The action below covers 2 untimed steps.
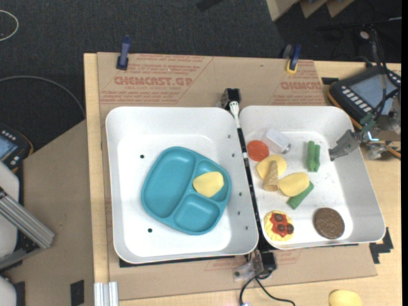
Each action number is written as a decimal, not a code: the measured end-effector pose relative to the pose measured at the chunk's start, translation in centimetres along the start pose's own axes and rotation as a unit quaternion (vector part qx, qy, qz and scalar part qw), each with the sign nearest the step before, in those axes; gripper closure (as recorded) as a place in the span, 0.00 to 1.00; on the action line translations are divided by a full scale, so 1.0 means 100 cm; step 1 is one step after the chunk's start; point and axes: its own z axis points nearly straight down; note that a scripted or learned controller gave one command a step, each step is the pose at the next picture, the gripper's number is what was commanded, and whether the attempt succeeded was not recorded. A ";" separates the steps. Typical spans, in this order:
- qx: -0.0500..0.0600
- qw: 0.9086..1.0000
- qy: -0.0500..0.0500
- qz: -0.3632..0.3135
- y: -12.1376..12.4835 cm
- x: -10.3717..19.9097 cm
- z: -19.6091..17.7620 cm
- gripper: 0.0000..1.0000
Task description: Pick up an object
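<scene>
Near edge: a small yellow object (344,297) lies on the desk (76,190) outside the bins, at the bottom of the view, partly cut off.
Right bin (357,190): it carries the loose toy food, so a pick most likely happens here.
Front row: pizza slice toy (279,225) and brown cookie (329,222) sit close to the bin's near wall, apart from each other.
Middle cluster: a yellow wedge (272,171), a yellow lemon-like piece (293,183) and a green piece (298,196) lie touching or nearly so; judged awkward to separate.
Upper items: red tomato (258,150) near the dividing wall, a pale translucent piece (277,139) beside it, green pepper strip (313,156) standing free.
Left bin (121,171): blue divided plate (178,190) with a yellow piece (208,183) resting in one compartment.
Gripper (341,145): at the right bin's right side, over bare floor, near the green pepper strip.
Jaws: whether spread or pressed together cannot be told; nothing is seen between them.
Open room: bare floor lies right of the pepper strip; the cookie has clear space around it.
Risk: items by the walls leave little room on that side.
</scene>
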 end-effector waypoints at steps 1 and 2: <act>-0.002 1.000 -0.001 0.000 0.001 0.000 -0.011 1.00; 0.003 1.000 0.003 -0.006 -0.036 0.120 0.010 1.00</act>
